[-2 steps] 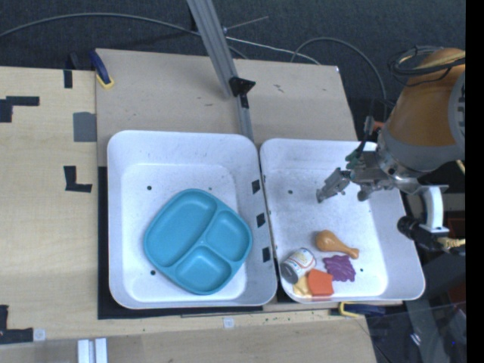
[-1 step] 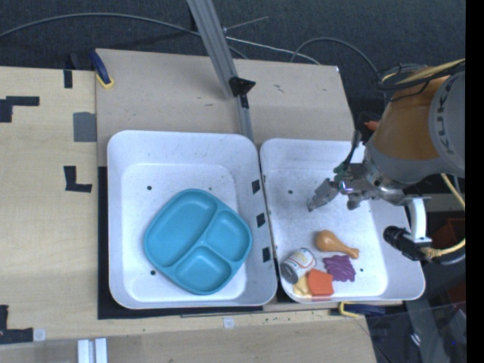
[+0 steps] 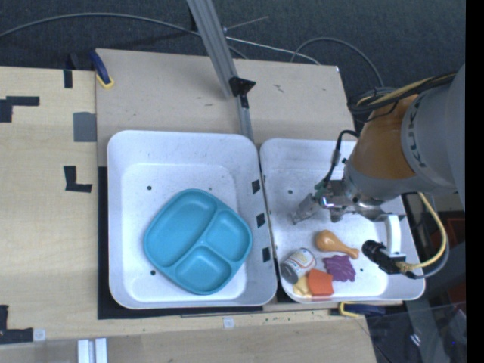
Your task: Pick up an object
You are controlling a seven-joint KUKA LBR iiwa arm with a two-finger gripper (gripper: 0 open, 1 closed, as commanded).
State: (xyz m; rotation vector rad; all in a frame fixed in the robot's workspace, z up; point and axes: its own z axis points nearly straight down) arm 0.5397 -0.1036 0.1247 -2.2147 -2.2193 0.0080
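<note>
Your tool (image 3: 306, 209) hangs above the right bin (image 3: 291, 161), fingers apart and holding nothing; the orange drumstick toy (image 3: 335, 243) lies nearby, narrow end pointing right

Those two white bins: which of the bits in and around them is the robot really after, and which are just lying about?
Part of the job:
pincer
orange pear-shaped toy
purple toy
orange block
small round can
right bin

Just lying about:
blue divided plate
left bin
cables
</note>
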